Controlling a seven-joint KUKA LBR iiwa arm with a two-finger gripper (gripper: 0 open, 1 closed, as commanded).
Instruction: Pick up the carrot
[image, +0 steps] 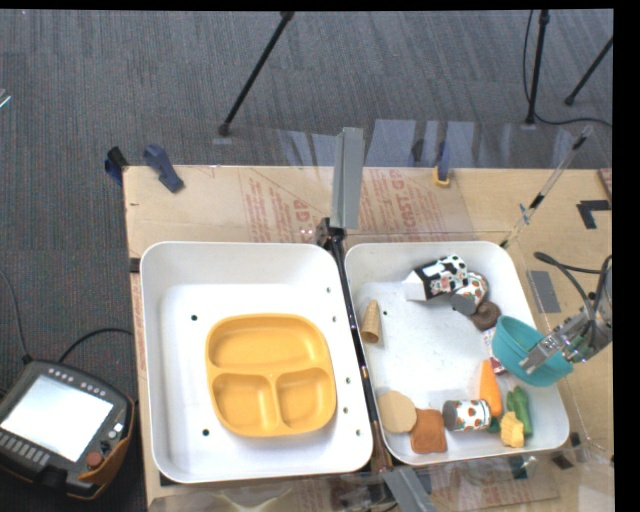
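The carrot (489, 383) is small and orange and lies in the right bin (420, 345) near its right wall, pointing roughly front to back. Just right of and above it sits a teal bowl (520, 352), tilted against the bin's right edge. My gripper (551, 349) reaches in from the right and sits at the teal bowl's rim, up and to the right of the carrot and not touching it. Its tips overlap the bowl.
Around the carrot are a printed can (468, 413), a green vegetable (520, 408), a yellow piece (512, 431), toast (430, 432) and a round biscuit (397, 410). A cone (371, 320) and a cow-print carton (438, 277) lie farther back. The left bin holds a yellow divided plate (270, 373).
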